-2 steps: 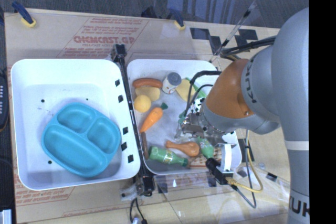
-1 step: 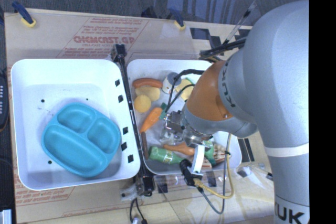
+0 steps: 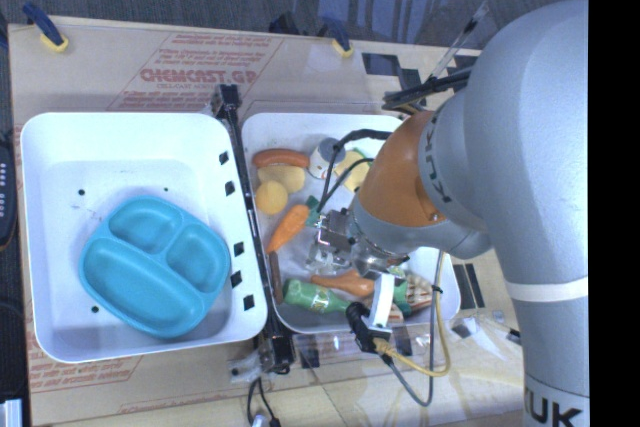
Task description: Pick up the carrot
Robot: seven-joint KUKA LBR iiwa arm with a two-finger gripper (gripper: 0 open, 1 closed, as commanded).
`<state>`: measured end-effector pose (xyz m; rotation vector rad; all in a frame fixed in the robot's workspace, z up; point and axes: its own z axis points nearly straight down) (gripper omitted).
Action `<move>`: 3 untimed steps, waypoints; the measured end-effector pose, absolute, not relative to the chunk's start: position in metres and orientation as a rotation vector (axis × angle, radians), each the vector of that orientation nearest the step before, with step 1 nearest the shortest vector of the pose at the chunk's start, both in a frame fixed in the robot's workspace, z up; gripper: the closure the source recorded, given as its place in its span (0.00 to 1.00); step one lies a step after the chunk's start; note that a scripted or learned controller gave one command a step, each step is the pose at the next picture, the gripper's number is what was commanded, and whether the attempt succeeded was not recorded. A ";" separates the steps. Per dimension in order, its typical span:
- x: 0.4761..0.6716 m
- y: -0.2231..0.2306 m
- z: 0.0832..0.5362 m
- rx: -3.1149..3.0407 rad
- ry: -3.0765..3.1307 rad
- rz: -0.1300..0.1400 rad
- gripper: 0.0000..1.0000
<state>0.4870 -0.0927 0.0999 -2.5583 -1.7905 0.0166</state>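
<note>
Grey carpet up top, a cardboard-covered worktop (image 3: 180,75) below it, and two white bins side by side. All the action is in the right bin (image 3: 262,130).

The carrot (image 3: 287,227) lies on that bin's floor, close to its left wall. It is slanted, with its thick end up to the right and its tip down to the left. Its upper end sits just under a round yellow piece (image 3: 271,197), so there's not much open room on that side.

Right beside the carrot, on its right, hangs the gripper (image 3: 328,250), down low under the orange wrist of the arm (image 3: 400,185). Released or clenched? I cannot tell, since the metal parts blur together there. I see nothing orange caught in it, so I'd call the carrot not yet picked.

My read is that the arm is lined up a touch to the right of the target. A grasp would need a small shift left.

Further out:
- A second yellow piece (image 3: 291,178) and a sausage (image 3: 282,158) lie above.
- A green item (image 3: 308,295) and another orange piece (image 3: 347,285) lie along the near wall. That orange one could pass for the target, which is a risk.

The left bin (image 3: 40,215) holds a blue divided plate (image 3: 155,265), well apart from all this.
</note>
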 end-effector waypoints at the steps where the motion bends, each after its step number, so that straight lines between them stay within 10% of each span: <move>1: 0.487 -0.092 0.109 -2.545 -1.797 0.023 1.00; 3: 0.509 -0.092 0.091 -3.017 -0.837 0.012 1.00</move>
